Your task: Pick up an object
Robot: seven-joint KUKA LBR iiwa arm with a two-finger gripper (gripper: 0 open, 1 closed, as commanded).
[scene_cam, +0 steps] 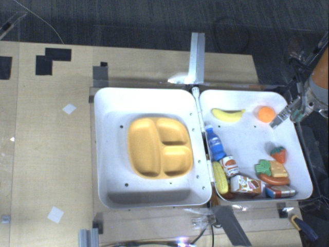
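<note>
Glossy, boxy carton [248,186] beside corn [220,178]

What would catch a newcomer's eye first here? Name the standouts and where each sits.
The big yellow divided tray draws the eye first, lying alone in the middle of the left bin. Next comes the clutter of toy food and small bottles heaped along the near edge of the right bin, with a banana and an orange ball lying apart at its far end. The claw hangs just right of that ball.
</note>
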